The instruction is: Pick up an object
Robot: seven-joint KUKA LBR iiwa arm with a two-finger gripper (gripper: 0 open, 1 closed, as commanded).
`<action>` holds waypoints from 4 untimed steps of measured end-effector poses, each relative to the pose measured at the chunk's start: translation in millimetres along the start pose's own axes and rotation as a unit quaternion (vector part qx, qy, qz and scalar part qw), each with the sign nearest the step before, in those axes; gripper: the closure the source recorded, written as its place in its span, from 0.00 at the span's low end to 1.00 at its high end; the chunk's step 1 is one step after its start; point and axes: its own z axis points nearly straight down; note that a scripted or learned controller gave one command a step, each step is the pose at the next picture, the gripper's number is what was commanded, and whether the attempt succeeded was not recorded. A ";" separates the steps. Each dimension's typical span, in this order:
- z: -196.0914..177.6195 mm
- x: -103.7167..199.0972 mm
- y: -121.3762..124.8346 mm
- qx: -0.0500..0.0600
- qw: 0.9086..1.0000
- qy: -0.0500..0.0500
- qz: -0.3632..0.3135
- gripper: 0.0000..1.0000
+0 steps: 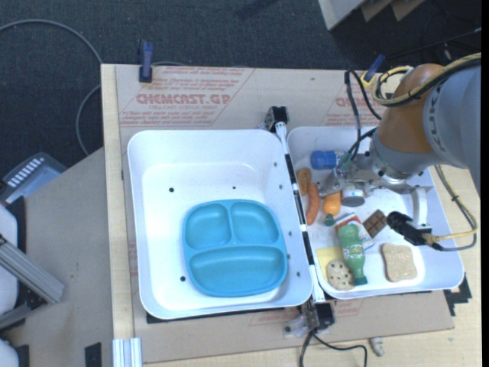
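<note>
I am looking down on two white bins sitting side by side on the bench. The left bin (153,205) is holding a blue tray (233,247) with three compartments, lying flat near its middle. The right bin (447,270) is holding the small objects. A carrot (312,203) is lying along the bin's left wall, with a tan piece (304,179) just above it. A blue cylinder (324,160) is sitting near the far left corner. A green bottle (353,252) is lying in the near part of the bin, its base pointing toward the near wall, and a cookie (338,274) is resting just beside it on a yellow piece (327,256). A slice of bread (399,262) is lying to the right of the bottle, and a small brown block (374,223) is sitting between the bottle's top and the bread.

The arm (428,121) is reaching in from the right, its orange band showing above the wrist. The gripper (348,189) is hanging low over the middle of the right bin, just beside an orange piece (331,203). I cannot tell how the gripper is set or whether it has anything, since the wrist is covering that spot.
</note>
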 end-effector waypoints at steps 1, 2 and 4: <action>0.5 13.5 -59.1 0.000 1.000 0.000 0.001 0.00; 0.6 12.2 -112.7 0.000 1.000 0.000 0.001 0.00; -10.8 19.5 -113.9 -0.004 1.000 -0.003 0.002 1.00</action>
